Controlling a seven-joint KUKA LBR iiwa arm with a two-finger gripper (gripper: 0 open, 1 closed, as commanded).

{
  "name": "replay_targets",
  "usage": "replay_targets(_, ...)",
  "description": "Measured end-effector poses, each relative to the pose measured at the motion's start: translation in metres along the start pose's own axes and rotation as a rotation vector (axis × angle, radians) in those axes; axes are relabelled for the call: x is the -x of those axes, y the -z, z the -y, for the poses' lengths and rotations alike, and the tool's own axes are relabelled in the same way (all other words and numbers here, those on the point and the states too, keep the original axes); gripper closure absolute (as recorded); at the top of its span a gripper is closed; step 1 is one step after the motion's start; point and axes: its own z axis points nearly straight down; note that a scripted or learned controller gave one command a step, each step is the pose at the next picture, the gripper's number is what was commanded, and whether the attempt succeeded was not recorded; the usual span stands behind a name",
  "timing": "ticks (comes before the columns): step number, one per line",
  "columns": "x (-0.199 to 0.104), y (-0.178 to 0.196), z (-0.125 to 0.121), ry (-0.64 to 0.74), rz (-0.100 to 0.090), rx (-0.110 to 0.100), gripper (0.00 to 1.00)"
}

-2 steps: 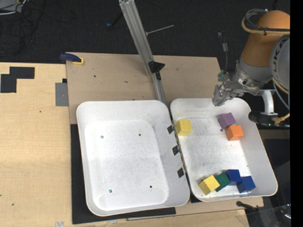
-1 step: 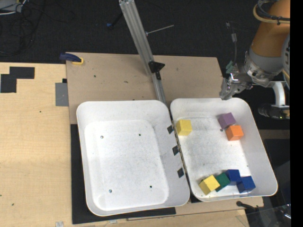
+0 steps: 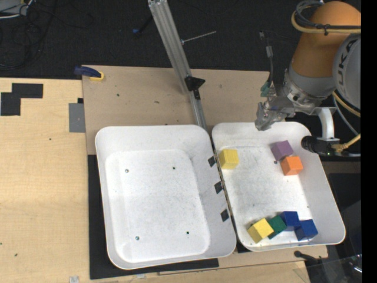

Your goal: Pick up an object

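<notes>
Several small, hard-edged blocks, judged to be light, rigid wood or plastic, are scattered in the right-hand shallow white plastic bin (image 3: 330,208) on the pale wooden worktop (image 3: 41,175). A purple cube (image 3: 281,150) and an orange cube (image 3: 291,165) lie touching near the bin's far right side; a yellow cube (image 3: 229,158) sits alone by the left wall; a yellow block (image 3: 260,229), a green block (image 3: 277,224) and two blue blocks (image 3: 297,224) are bunched at the near edge. Flat, parallel faces should take a pinch well, and the lone yellow cube is judged easiest, though its wall crowds one side. The claw (image 3: 266,120) hangs above the bin's far rim, near the purple cube, with nothing seen in it; whether it is released or clenched cannot be told. The left-hand speckled white bin (image 3: 112,152) looks smooth and slippery.
</notes>
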Motion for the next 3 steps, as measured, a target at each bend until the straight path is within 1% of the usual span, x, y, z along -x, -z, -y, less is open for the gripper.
replay_targets(1,-0.052,-0.017,0.009,0.0,0.0,-0.002,1.0)
replay_targets(2,-0.108,-0.01,0.017,0.0,0.0,-0.001,1.0)
replay_targets(3,-0.159,-0.029,0.018,0.0,0.001,-0.003,1.0)
